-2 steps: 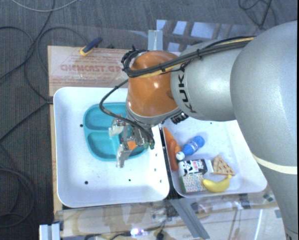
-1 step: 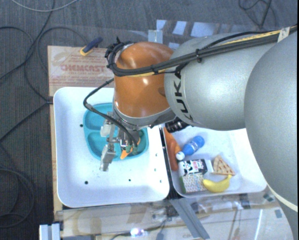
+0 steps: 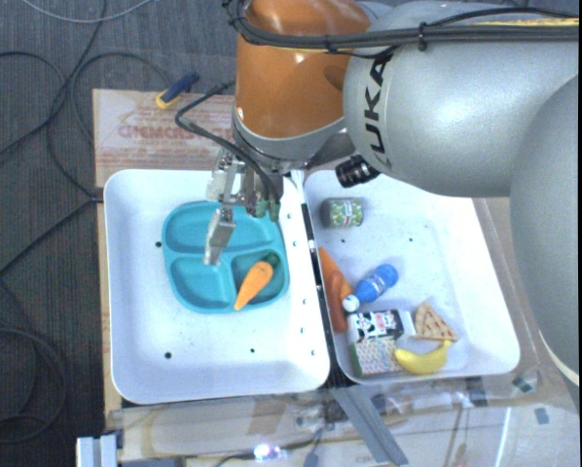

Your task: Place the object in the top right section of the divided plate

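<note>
I am viewing the claw [image 3: 216,246] hanging over the middle of the blue divided plate [image 3: 189,290] in the left bin [image 3: 135,358], left-centre of frame. I cannot tell whether it is spread or pressed together. The carrot [image 3: 254,285] is lying in the plate's lower right section, just right of and below the claw, long axis slanting up to the right. I am judging the top right section, beneath the wrist, unfilled.

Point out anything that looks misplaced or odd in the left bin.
The toy carrot lies tilted in the blue divided plate's lower right section, its tip poking over the rim, not in the top right section. Nothing else stands out.
</note>
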Robot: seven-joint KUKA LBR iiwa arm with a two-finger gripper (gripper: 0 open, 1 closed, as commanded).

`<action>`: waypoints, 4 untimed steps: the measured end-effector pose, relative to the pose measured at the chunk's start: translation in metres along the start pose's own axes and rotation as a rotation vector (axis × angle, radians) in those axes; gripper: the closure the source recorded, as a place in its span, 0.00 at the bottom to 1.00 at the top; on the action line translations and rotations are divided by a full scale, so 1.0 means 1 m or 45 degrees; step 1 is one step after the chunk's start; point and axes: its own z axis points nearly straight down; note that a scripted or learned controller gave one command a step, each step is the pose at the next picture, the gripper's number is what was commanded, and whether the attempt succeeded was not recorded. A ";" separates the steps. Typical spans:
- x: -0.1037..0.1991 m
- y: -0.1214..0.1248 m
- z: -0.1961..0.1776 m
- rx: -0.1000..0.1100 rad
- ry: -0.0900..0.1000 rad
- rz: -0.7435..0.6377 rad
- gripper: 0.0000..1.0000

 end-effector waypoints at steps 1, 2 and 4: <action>-0.001 0.000 -0.009 0.004 -0.005 0.001 1.00; 0.012 -0.004 -0.152 0.001 -0.002 0.181 1.00; 0.011 -0.003 -0.162 0.002 -0.007 0.182 1.00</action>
